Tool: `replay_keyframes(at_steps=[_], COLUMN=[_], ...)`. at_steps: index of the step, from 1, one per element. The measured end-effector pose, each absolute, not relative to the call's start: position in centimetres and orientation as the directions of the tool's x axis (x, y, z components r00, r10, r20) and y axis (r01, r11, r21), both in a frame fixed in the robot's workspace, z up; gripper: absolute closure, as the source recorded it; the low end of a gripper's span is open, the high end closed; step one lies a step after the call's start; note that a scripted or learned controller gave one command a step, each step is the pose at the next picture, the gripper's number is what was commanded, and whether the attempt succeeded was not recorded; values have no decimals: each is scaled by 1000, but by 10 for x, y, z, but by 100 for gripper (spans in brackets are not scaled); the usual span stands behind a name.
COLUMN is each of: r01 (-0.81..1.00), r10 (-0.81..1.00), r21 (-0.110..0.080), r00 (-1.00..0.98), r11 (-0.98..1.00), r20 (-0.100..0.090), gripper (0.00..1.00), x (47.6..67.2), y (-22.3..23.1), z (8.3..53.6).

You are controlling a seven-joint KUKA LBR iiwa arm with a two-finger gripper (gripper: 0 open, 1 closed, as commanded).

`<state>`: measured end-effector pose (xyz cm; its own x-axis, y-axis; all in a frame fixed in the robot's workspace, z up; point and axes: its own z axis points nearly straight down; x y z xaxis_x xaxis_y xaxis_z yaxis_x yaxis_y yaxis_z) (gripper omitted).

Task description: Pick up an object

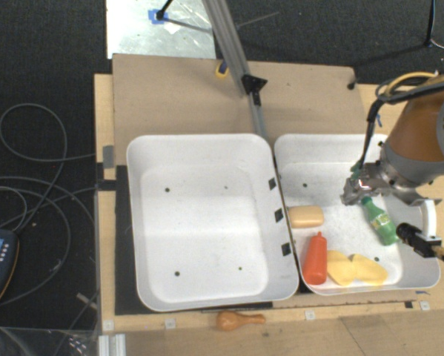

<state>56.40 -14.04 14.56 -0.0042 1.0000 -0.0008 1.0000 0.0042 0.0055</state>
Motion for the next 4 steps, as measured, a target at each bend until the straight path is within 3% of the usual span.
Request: replay_keyframes(at_steps=[1, 2, 4], r01=[1000, 1000, 1000], r10=[1000, 1000, 1000], r21=[9, 2, 1], r00=[-4, -5, -10], r11=[4, 5, 10], r20=[-2, 0, 2], gripper=[100, 100, 100], x=[561, 562, 561], y=[-146, -146, -46], z=[207, 209, 203])
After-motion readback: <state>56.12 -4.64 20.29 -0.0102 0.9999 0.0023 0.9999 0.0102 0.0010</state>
